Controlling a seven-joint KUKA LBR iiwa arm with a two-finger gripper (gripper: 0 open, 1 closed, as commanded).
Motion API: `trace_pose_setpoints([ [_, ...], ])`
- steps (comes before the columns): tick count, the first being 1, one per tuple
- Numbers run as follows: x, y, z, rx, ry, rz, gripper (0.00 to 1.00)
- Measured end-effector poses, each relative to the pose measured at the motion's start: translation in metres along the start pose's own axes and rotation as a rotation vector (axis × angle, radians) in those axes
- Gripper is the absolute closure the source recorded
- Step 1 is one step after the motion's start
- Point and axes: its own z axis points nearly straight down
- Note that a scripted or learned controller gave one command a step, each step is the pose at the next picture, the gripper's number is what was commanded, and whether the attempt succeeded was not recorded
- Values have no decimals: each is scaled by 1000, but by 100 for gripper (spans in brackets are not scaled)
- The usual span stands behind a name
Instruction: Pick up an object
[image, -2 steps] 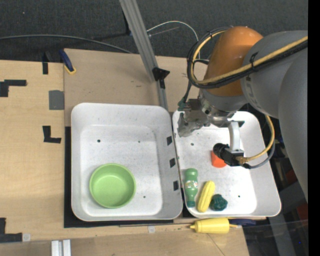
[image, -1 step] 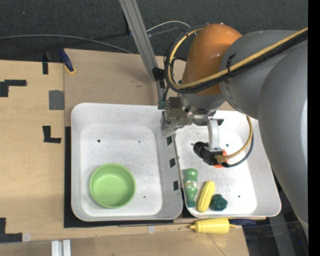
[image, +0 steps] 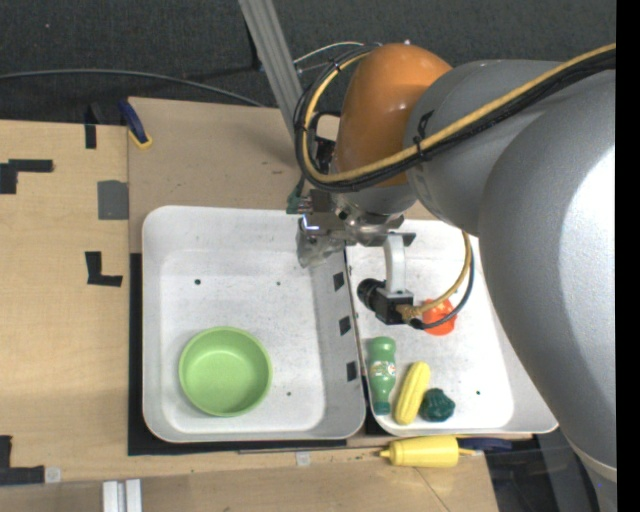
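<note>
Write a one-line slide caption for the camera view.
KUKA arm above two white bins; green bowl left, small objects right.

A light green bowl (image: 225, 371) stands upright in the near left corner of the left bin (image: 170, 250). In the right bin (image: 495, 400), near its front edge, a green bottle (image: 381, 366), a yellow banana-like piece (image: 411, 392) and a small dark green lump (image: 437, 405) lie close together.

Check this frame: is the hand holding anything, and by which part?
Cannot be told. The hand hangs over the divider between the bins, its tip hidden by the wrist. The bowl and banana lie untouched.
</note>
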Motion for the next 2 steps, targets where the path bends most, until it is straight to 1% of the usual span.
trace_pose_setpoints([
  [1, 2, 1, -3, 0, -1, 3, 100],
  [2, 1, 0, -3, 0, -1, 3, 0],
])
